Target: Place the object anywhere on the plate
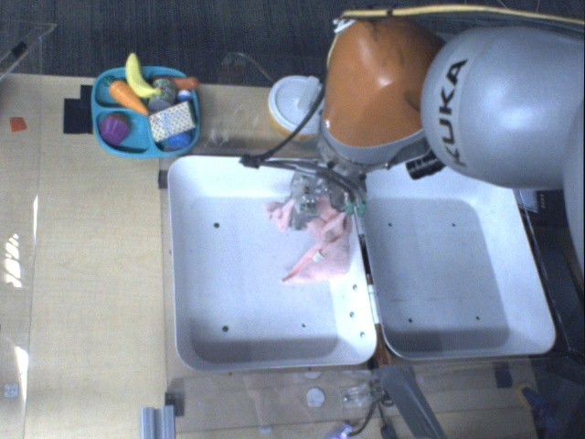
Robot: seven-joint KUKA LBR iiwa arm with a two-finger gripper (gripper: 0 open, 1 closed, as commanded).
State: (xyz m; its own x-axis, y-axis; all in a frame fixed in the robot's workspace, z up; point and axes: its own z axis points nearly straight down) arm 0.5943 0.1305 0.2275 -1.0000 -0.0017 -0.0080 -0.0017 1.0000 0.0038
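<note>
Tool (315,199) sits on pink cloth (318,240) in left bin (196,245); grip unclear, cannot tell. Floppy cloth may slip, miss blue plate (102,144).

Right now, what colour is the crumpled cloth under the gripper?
Pink, the crumpled cloth in the left white bin, camera view.

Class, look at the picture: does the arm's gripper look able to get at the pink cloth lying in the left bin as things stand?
Probably yes. The gripper sits right over the pink cloth's upper edge in the left bin, and nothing else lies on or beside the cloth to block it. Whether it already has a hold cannot be told.
</note>
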